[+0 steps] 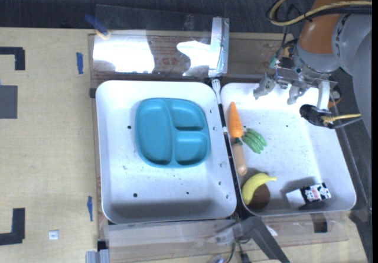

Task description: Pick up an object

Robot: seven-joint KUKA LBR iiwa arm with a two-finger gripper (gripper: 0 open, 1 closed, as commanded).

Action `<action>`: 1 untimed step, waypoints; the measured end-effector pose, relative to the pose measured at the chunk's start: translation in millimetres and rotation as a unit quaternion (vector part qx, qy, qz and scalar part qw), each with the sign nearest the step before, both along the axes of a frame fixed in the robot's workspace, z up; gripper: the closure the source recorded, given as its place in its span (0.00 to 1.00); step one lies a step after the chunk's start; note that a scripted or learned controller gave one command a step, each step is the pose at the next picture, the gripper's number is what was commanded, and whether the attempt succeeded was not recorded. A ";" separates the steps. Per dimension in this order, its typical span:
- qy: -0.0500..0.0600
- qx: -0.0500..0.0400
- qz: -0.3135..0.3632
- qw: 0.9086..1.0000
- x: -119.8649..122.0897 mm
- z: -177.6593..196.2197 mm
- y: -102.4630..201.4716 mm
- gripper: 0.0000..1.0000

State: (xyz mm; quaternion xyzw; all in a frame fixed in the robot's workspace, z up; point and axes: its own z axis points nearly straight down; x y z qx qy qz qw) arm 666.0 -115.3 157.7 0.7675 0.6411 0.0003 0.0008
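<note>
Over the far end of the right-hand bin (345, 164) the gripper (277, 88) is held, its fingers (263, 88) spread wide with nothing between them, apparently still above the bin floor, though the slanted view leaves the height uncertain. That open stance is judged to suit an approach, since no object has yet been taken.

Nearest the fingers, below and slightly to their left in the view, an orange carrot (234, 120) is laid along the bin's left wall, with a green pod-like piece (254, 140) just beside it. Below the carrot a pale peach-coloured stick (240, 159) is seen against the same wall. Farther from the fingers, at the near end, a yellow banana (256, 184) rests touching a brown round item (260, 195), and a small black-and-white box (313, 193) lies well apart toward the near right corner.

Beyond the dividing wall, in the left-hand bin (112, 155), a blue divided tray (172, 132) is set centrally, well away from the fingers. The carrot would be judged the easiest candidate, though its closeness to the wall may hinder one finger.
</note>
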 end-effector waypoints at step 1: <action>-0.001 0.000 -0.071 0.997 1.4 6.3 -19.2 0.00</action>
